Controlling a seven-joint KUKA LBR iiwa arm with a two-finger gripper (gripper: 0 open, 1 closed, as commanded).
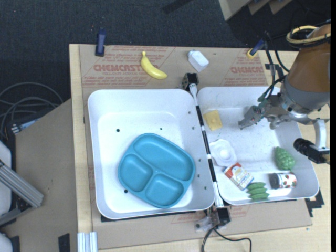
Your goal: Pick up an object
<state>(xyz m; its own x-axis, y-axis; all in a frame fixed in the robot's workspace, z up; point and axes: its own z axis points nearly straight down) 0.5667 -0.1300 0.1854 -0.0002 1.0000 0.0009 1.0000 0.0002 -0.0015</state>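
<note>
The gripper hangs over the upper part of the right bin, its 2 fingers spread and empty. The nearest thing is a soft-looking yellow sponge block to its left, by the divider. To pick well, center over the block, descend straight, then close. A smooth blue sectioned plate lies in the left bin.

Arm cut off at rt edge
</note>
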